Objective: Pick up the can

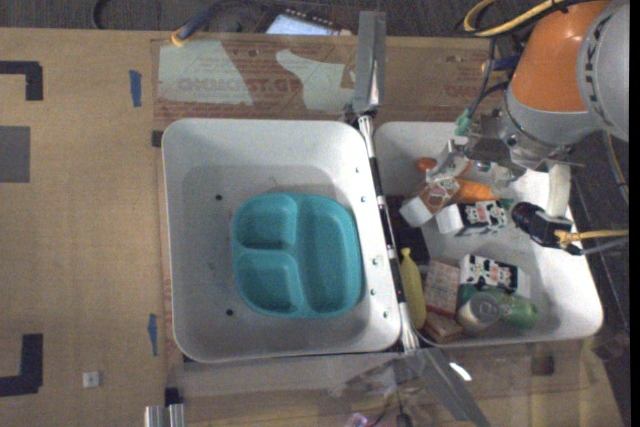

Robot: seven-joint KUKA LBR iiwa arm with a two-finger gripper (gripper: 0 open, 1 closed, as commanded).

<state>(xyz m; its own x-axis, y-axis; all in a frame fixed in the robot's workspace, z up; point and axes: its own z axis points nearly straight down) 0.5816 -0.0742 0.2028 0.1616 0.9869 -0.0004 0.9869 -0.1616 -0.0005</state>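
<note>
The can (483, 311) lies among cartons, well apart from the end effector (462, 173), whose grip I cannot tell.

The arm (575, 55) runs off the right edge, so its base is cut off. The pincer (470, 165) is too blurred among the clutter of the right bin (575, 300) to read. The can (482, 311) is small and soft-edged, its label illegible, partly overlapped by a green item (520, 313). The cartons (485, 273) carry unreadable print. The bench (80, 215) is cropped at left and bottom.
</note>
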